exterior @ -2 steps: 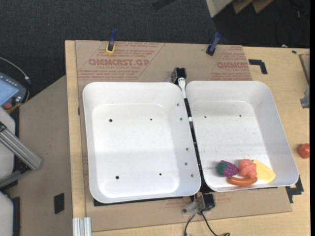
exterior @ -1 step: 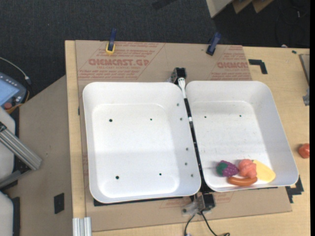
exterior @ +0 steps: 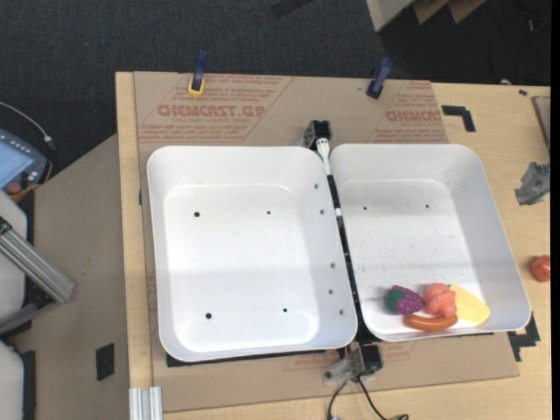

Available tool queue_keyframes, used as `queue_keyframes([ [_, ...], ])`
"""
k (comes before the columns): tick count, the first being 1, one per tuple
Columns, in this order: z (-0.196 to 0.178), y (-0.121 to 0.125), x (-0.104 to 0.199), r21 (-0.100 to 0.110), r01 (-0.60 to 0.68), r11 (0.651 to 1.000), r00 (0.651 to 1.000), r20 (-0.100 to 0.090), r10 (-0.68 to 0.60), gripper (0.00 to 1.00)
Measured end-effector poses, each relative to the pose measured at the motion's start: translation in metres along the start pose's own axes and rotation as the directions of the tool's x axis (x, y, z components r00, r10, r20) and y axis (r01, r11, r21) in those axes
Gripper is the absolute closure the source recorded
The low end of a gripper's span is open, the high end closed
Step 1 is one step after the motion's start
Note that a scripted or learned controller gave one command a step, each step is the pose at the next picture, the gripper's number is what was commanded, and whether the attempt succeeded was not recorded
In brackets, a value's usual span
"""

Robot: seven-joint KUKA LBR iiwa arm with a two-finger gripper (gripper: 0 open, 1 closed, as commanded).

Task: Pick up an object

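Several small toy foods lie clustered in the near right corner of the right bin [exterior: 411,182]. A purple bunch of grapes [exterior: 404,300] is at the left of the cluster. A red-orange lumpy piece [exterior: 442,298] sits beside it, touching a yellow piece [exterior: 472,309] on its right. An orange sausage-shaped piece [exterior: 430,322] lies along the front of them, against the bin's near wall.
The left bin [exterior: 241,252] sits beside the right one, with a black divider strip [exterior: 337,226] between them. Both rest on a cardboard sheet [exterior: 227,103] held by two clamps. A grey metal part [exterior: 534,184] and a small orange item [exterior: 541,268] are at the bench's right edge.
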State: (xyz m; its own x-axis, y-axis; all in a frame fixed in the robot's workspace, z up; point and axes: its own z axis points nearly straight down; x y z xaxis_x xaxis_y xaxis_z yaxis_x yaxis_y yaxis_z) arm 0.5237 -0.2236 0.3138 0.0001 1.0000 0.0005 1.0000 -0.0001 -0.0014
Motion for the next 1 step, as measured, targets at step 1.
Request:
queue_keyframes([
  [1,-0.0117,0.0005,-0.0006,-0.005,0.000,1.000,1.000,0.003,0.000,1.00],
])
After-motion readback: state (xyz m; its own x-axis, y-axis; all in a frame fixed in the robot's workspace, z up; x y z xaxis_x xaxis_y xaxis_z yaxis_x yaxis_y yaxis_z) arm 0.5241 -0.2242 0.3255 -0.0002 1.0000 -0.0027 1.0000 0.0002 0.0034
